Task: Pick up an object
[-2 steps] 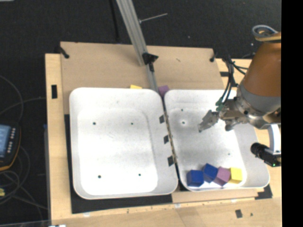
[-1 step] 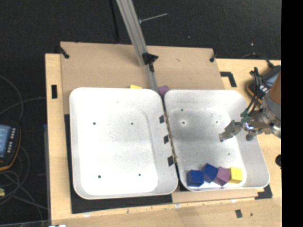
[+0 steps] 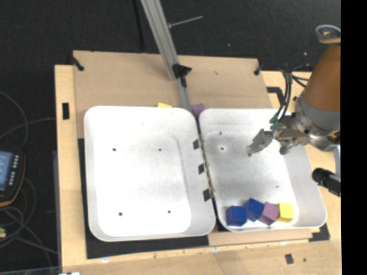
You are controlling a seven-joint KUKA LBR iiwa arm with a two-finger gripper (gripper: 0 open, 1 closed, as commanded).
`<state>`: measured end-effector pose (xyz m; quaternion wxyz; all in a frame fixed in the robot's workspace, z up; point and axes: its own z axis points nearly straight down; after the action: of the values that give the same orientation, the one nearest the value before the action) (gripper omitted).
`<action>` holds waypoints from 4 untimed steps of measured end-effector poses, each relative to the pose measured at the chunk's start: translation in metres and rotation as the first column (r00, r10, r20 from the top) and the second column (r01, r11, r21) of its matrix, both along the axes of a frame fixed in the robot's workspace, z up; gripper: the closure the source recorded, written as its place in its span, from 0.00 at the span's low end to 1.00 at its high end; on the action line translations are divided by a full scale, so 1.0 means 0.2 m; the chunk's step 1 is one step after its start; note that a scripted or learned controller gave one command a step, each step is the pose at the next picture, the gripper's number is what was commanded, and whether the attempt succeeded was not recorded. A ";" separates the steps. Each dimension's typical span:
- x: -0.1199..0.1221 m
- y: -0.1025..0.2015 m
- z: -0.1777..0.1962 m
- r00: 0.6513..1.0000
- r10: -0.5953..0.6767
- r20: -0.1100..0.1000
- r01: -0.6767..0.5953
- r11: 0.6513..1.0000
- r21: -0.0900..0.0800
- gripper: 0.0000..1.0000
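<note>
Four blocks sit clustered at the near edge of the right bin point(image 3: 298, 171): two blue blocks point(image 3: 243, 212), a purple block point(image 3: 268, 212) and a yellow block point(image 3: 285, 211), all touching. The gripper point(image 3: 269, 146) hovers above the bin's middle, well apart from them, fingers point(image 3: 256, 144) spread open, gripping nothing

A robotics lab: a plywood worktop point(image 3: 229, 67) carries two white bins point(image 3: 103, 125), with loose cables point(image 3: 23, 125), a slanted aluminium camera mast point(image 3: 160, 27) and a handheld controller point(image 3: 10, 176).
</note>
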<state>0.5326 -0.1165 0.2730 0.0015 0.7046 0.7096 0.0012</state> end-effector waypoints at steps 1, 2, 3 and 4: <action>-0.02 -0.05 -0.43 1.000 -0.009 -0.011 0.009 1.000 0.000 0.00; 0.10 0.15 -0.74 1.000 -0.002 -0.008 0.002 1.000 0.002 0.00; 0.10 0.13 -0.67 1.000 -0.010 0.000 0.010 1.000 -0.001 1.00; 0.24 -0.01 -0.38 1.000 -0.009 0.004 0.009 1.000 -0.003 1.00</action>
<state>0.5800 -0.1185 0.1973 0.0041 0.7077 0.7065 0.0016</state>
